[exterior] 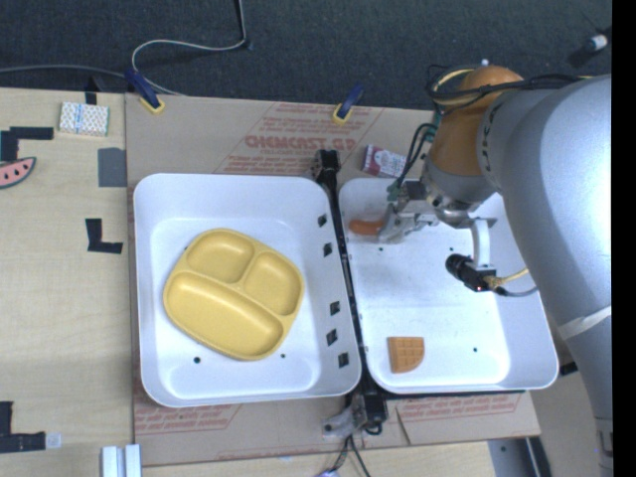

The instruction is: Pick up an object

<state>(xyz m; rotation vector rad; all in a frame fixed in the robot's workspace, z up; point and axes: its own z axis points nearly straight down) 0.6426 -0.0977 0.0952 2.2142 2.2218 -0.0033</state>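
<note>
My gripper (pixel 396 223) is low in the right bin (pixel 517 361), near its far left corner. A small orange-brown piece (pixel 364 229) lies just to the left of the fingertips, at or touching them. A tan waffle-like piece (pixel 405 354) lies near the right bin's front edge. A yellow divided plate (pixel 234 292) rests in the left bin (pixel 159 207).
A small dark packet (pixel 381 161) lies on the cardboard behind the right bin. Black clips run along the divider between the bins. A cable with a black plug (pixel 472 271) hangs over the right bin's middle. The big grey arm covers the right side.
</note>
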